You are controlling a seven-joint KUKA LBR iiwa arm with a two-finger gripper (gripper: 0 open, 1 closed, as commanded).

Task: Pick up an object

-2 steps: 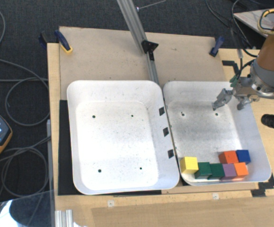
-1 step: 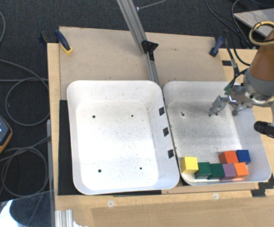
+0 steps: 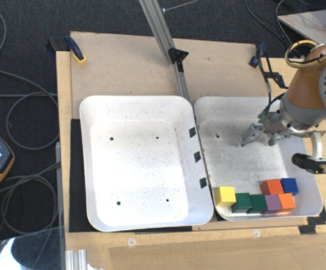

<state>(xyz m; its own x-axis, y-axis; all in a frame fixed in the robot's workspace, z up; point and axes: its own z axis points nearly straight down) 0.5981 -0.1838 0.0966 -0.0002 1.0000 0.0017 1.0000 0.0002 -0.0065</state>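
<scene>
Several coloured blocks lie along the front edge of the right bin: a yellow block, two green blocks, a purple block, an orange block, a red block and a blue block. My gripper hangs over the middle of the right bin, behind the blocks and apart from them. It is open, its two fingers spread wide with nothing between them.
The left bin sits beside the right one. A slanted metal bar runs from the top down to the gap between the bins. The grey arm with its orange band comes in from the right, over the right bin's far corner.
</scene>
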